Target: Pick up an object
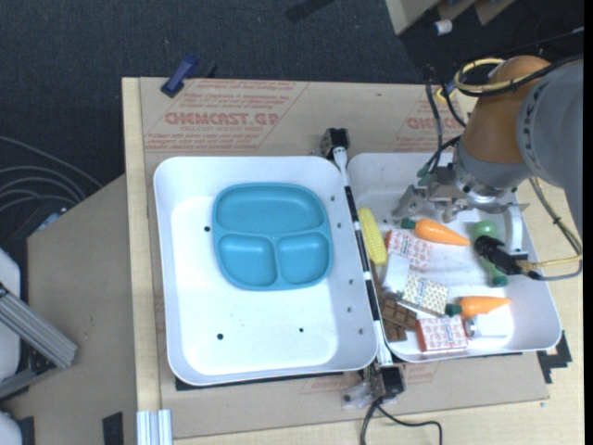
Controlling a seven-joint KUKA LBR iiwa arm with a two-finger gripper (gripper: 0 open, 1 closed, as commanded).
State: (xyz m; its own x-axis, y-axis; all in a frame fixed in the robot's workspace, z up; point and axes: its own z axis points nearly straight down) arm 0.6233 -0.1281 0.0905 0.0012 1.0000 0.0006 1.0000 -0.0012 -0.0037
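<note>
**Operator:** Looking into the right bin, I see a carrot lying on its side near the middle, orange with a pointed tip toward the right. A second carrot lies lower down, beside a corn cob by the left wall, a chocolate bar and some flat packets.

**Second:** And the claw?

**Operator:** The claw hangs over the upper part of that bin, just above the first carrot. I cannot tell how far it stands open; the wrist covers the tips. I see nothing gripped in it, and I cannot say whether it touches the carrot.

**Second:** Room to move?

**Operator:** The right bin is crowded toward its left and lower edges, with things lying close together. The left bin holds a blue divided plate, with bare white floor below it. The arm comes in over the right bin's far corner.
</note>
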